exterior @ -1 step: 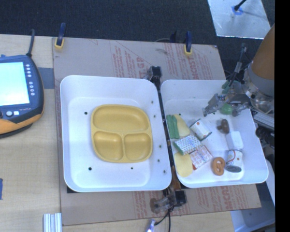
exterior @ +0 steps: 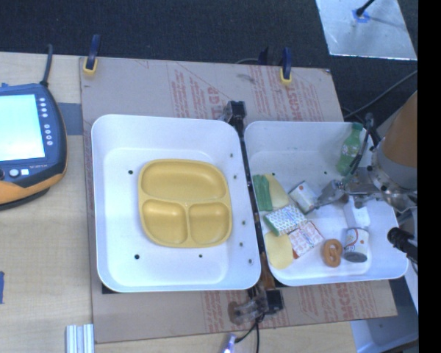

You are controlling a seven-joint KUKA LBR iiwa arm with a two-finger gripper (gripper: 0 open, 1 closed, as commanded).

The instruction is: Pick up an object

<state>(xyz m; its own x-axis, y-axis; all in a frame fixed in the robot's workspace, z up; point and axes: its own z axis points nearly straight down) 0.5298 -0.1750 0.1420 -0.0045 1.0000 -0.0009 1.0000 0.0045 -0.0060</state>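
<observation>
The right bin (exterior: 279,142) holds a loose pile of small objects. A green packet (exterior: 262,193) and a pale yellow piece (exterior: 278,190) lie by its left wall. Below them are a teal-patterned packet (exterior: 285,218), a red-patterned packet (exterior: 306,237) and another yellow piece (exterior: 278,251). A brown ring-shaped item (exterior: 331,253) and a small can (exterior: 355,245) sit near the front. A small white box (exterior: 303,195) lies mid-bin, and a green bottle (exterior: 350,144) stands at the back right. My gripper (exterior: 344,197) hangs low over the bin's right half, just right of the white box.
The left bin (exterior: 110,263) carries a yellow divided plate (exterior: 184,201). A tablet-like pendant (exterior: 18,142) lies at the bench's left edge. Clamps (exterior: 285,63) hold the board at the back. The arm's orange band (exterior: 400,132) rises at the right.
</observation>
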